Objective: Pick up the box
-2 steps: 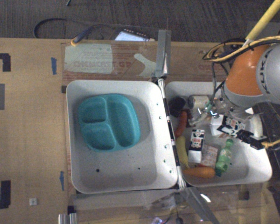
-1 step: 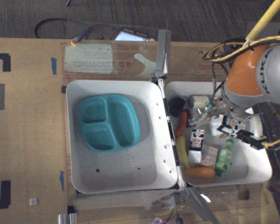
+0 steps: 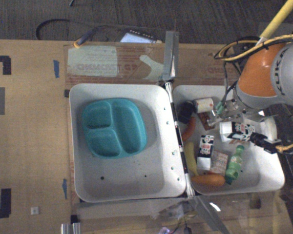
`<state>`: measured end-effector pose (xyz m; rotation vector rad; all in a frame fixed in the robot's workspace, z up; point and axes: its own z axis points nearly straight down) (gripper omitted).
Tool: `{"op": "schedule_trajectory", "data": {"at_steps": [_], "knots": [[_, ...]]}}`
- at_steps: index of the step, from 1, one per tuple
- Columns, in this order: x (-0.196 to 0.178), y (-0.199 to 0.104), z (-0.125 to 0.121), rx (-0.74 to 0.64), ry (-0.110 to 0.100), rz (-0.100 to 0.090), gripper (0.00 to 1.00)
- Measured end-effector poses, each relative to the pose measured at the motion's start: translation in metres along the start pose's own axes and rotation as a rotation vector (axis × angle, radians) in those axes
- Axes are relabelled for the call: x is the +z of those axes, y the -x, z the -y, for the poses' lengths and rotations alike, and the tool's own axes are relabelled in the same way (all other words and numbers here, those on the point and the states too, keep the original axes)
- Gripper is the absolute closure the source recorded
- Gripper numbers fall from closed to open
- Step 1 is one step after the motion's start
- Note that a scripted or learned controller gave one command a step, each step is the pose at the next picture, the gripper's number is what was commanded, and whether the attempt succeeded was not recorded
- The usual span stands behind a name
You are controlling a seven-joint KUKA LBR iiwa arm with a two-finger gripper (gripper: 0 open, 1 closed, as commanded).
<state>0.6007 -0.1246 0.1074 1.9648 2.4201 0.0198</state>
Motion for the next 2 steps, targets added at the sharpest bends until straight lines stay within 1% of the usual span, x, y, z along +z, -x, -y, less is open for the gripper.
{"op": "schedule_trajectory", "data": {"at_steps": [1,2], "knots": [[-0.08,-0.081,0.061,-0.32,-0.023,-0.016,1.0],[0.01,-0.01,0.115,-0.543,-0.002,-0.005,1.0]]}}
